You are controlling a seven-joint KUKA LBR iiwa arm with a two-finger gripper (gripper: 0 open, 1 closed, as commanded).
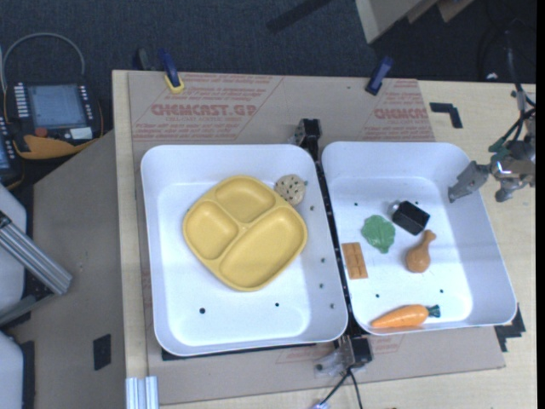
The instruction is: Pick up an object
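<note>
Below, tan bench (128, 228), two white bins (170, 305); orange carrot (400, 317) at right bin's near edge; gripper (481, 181) spread wide.

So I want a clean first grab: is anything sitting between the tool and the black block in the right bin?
Nothing visible does. The tool sits at the right bin's right wall, and bare white floor lies between it and the black block. The chicken drumstick lies below that line.

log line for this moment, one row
gripper: over right bin's right rim, holding nothing | right bin: carrot, drumstick, broccoli, black block | left bin: yellow plate, cookie
</note>
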